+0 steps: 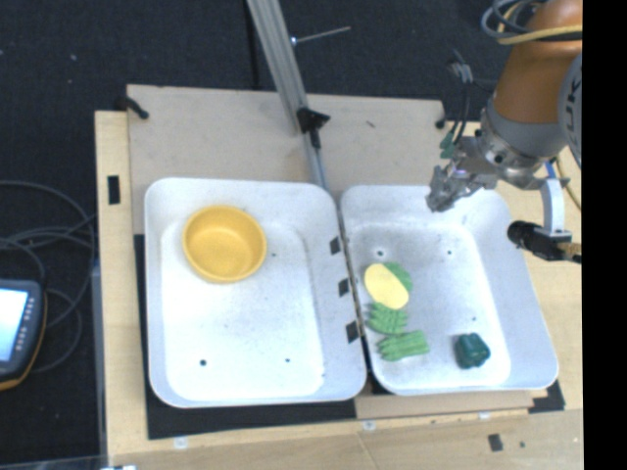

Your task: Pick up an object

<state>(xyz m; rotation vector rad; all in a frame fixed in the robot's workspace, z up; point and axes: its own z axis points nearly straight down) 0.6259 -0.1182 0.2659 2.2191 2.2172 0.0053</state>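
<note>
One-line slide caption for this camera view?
Gripper poised over right bin holding green and yellow objects; yellow bowl in left bin.

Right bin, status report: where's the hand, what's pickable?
Hand above right white bin's far edge, nothing visibly held. Yellow oval object, green ridged pieces, dark green block lie nearer. Path clear.

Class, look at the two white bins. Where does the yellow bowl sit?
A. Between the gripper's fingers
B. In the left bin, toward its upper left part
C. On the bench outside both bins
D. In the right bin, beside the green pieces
B: the yellow bowl rests on the floor of the left bin, apart from the gripper, which hangs over the right bin.
</note>
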